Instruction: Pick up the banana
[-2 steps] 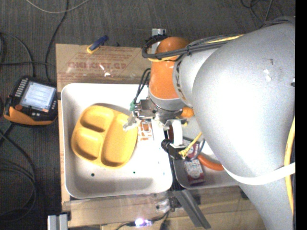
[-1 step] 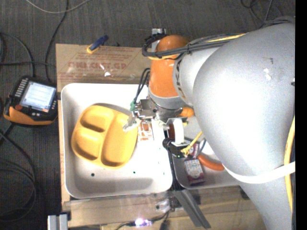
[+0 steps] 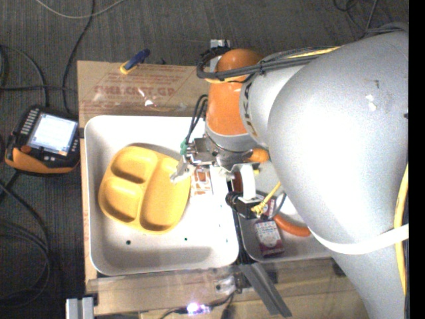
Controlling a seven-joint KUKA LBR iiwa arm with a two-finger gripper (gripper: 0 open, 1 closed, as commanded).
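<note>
My gripper [image 3: 192, 173] hangs low over the left white bin [image 3: 116, 254], at the right edge of a yellow divided plate [image 3: 141, 188] that lies in that bin. One finger tip reaches the plate's rim. In the right bin [image 3: 249, 252] a small maroon box [image 3: 267, 237] lies near the front, with an orange elongated object [image 3: 293, 226] beside it. The grey arm with its orange band [image 3: 226, 108] covers most of the right bin.
Both bins rest on a sheet of cardboard [image 3: 133, 92] with a blue and yellow tool [image 3: 135, 60] at its far edge. A teach pendant [image 3: 44, 140] lies on the floor to the left, with cables around it.
</note>
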